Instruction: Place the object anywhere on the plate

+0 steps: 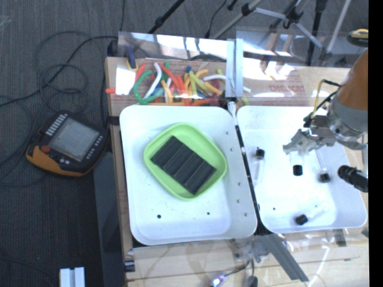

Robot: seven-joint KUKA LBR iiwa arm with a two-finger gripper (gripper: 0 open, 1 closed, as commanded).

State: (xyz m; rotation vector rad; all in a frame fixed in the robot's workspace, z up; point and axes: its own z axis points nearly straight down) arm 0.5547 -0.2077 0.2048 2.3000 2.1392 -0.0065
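1 fixed camera looks down at a slant on both white bins (179,229), fairly near.

Bench (179,262) bears two white bins (179,220) side by side.
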